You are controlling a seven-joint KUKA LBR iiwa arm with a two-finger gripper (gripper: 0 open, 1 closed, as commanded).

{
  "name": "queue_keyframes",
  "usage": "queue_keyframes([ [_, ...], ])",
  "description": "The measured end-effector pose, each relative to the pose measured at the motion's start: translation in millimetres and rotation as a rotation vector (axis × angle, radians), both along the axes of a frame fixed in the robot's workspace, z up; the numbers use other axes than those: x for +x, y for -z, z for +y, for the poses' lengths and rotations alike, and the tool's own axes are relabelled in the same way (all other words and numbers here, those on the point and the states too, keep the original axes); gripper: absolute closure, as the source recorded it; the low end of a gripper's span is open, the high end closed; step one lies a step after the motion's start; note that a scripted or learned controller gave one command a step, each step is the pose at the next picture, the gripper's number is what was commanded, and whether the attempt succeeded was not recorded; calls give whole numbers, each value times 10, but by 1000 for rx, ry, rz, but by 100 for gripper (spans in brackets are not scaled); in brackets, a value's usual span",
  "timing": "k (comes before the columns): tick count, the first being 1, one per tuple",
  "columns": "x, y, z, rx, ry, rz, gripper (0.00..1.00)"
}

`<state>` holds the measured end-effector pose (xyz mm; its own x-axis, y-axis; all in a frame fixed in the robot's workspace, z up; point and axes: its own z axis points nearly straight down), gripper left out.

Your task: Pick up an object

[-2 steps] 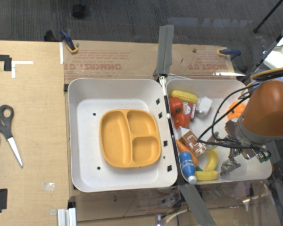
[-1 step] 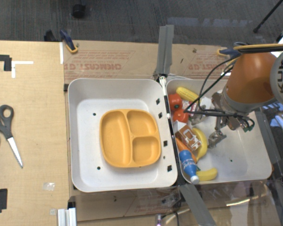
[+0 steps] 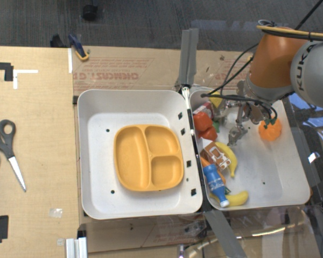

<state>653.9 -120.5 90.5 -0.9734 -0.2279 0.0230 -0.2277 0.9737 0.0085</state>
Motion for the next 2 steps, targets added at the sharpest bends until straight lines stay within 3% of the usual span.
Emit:
queue_keyframes([
  [1, -843, -25, -700, -5, 172, -28, 0],
  [2, -442, -17, 76, -9, 502, -24, 0],
])
